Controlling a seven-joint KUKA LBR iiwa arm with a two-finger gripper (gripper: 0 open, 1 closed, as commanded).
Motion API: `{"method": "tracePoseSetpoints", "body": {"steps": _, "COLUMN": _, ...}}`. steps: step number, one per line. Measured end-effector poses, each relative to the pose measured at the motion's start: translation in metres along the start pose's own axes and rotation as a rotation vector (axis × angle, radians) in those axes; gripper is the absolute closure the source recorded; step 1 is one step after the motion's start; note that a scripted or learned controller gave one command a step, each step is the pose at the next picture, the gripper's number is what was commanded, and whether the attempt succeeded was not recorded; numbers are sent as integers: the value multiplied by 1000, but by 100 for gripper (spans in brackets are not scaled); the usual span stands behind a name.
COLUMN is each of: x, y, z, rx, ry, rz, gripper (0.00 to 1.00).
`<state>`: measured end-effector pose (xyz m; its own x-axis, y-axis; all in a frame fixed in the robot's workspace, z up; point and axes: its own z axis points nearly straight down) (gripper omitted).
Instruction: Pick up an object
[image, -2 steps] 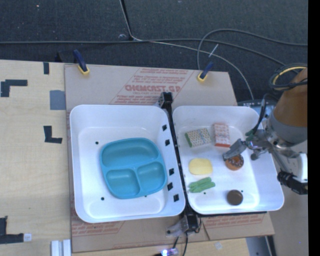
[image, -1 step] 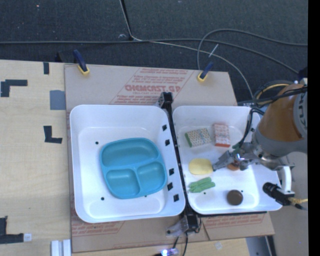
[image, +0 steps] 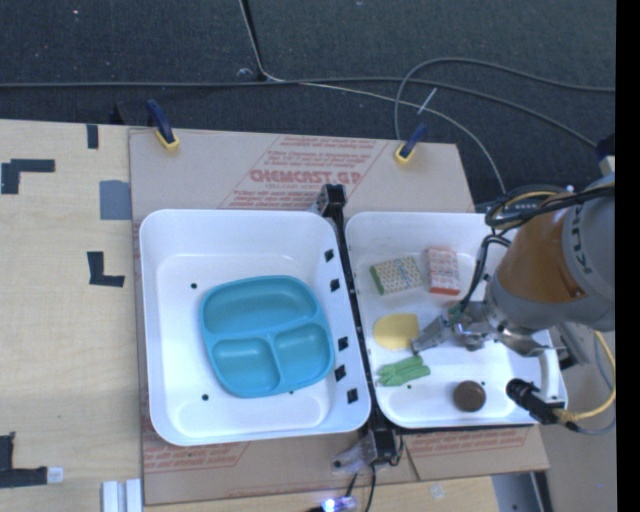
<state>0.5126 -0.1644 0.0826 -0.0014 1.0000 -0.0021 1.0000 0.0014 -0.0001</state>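
End effector (image: 428, 338) is seen lowered into the right bin (image: 400, 225), fingers parted, nothing clamped. A yellow piece (image: 396, 329) lies just at its nine o'clock, a green item (image: 402, 373) at seven. No object is judged lifted yet; grasping remains.

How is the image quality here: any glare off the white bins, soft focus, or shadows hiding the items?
Camera view: light is even, with the white bins bright but not blown out; the picture is a bit soft and low in detail, so print on the small packets is unreadable; the arm casts only faint shade over the right bin; the blue tray and yellow item read clearly.
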Motion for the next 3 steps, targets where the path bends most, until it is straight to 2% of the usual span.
{"method": "tracePoseSetpoints", "body": {"steps": 1, "x": -1, "y": 1, "z": -14, "rx": -4, "ry": -2, "rz": 0, "gripper": 100}}
{"method": "tracePoseSetpoints", "body": {"steps": 3, "x": 13, "y": -1, "z": -109, "rx": -4, "ry": 1, "rz": -1, "gripper": 100}}
